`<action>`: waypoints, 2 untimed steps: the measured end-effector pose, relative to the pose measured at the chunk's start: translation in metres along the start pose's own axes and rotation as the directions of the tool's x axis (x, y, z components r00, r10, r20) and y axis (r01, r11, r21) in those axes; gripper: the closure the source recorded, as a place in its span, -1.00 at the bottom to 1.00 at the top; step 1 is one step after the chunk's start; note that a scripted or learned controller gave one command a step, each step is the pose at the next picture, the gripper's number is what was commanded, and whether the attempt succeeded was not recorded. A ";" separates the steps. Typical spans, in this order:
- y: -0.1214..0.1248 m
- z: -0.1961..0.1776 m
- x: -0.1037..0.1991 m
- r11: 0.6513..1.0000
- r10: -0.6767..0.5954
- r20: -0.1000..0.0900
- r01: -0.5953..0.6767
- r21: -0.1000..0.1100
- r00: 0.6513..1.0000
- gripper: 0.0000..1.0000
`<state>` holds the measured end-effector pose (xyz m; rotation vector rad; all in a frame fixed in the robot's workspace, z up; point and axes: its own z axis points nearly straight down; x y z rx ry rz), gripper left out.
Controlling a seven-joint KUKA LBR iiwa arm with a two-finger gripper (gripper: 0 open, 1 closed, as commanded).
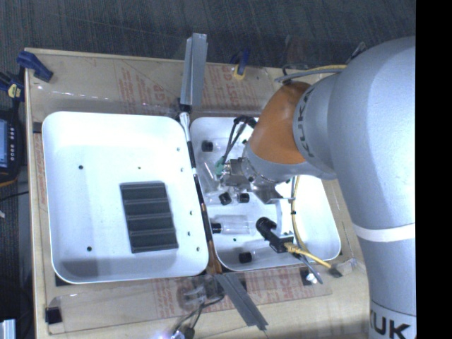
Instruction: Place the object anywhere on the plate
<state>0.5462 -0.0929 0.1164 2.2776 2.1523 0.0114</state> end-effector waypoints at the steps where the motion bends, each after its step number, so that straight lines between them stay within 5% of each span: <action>1: 0.094 -0.074 0.045 0.923 0.386 0.003 -0.386 0.013 0.923 1.00; 2: 0.020 -0.074 0.144 0.888 0.460 0.006 -0.460 0.017 0.888 1.00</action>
